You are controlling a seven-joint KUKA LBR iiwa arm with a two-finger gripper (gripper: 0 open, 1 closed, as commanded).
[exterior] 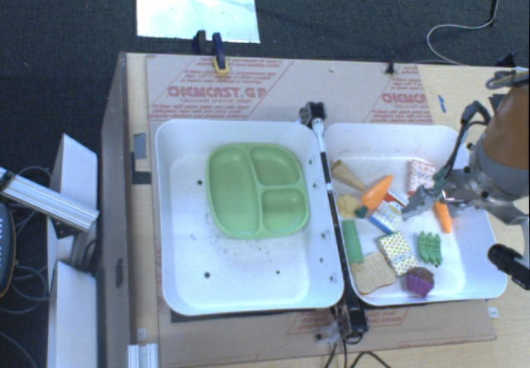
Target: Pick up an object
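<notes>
The right bin (pixel 476 271) holds several toy foods. Among them are an orange carrot (pixel 377 191), a tan piece (pixel 348 174), a pink-and-white packet (pixel 420 171), a small blue-and-white packet (pixel 386 218), a checkered packet (pixel 397 252), a toast slice (pixel 374 273), a purple cupcake (pixel 420 281), green pea pods (pixel 429 247) and a green stick (pixel 352 240). My gripper (pixel 416 205) hangs low over the bin's middle, just right of the carrot and the blue-and-white packet. A second small orange piece (pixel 445 217) lies right beside the gripper, under the wrist.
The left bin (pixel 186 275) holds a green divided plate (pixel 257 191). A black divider rail (pixel 327 192) runs between the two bins. The arm's orange band (pixel 505 138) rises at the right edge. A cardboard sheet (pixel 273 89) lies under both bins.
</notes>
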